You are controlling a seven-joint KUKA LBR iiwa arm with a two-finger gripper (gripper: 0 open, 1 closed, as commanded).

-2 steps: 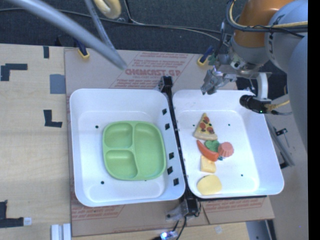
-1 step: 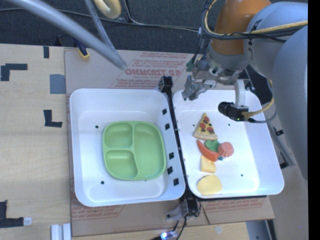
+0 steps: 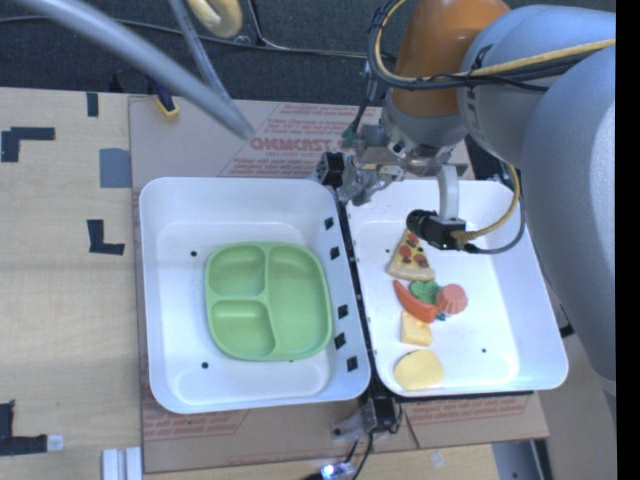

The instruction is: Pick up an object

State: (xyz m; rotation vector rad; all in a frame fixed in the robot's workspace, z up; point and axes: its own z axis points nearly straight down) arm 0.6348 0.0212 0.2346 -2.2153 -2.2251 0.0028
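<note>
At the far end of the right bin, hovering: the gripper, sitting by the divider. Pizza slice lying just toward 5 o'clock from it, point aiming at 12, other toy food trailing off toward 6. Honestly can't tell the grip state, nothing visibly held.

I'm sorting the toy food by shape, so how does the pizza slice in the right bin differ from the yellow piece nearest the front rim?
The pizza slice is a triangle, tan with red and dark toppings; the yellow piece is rounded and plain pale yellow. The pizza slice lies toward the bin's back, close to the gripper; the yellow piece lies by the front rim. Both rest flat on the floor of the right bin.
</note>
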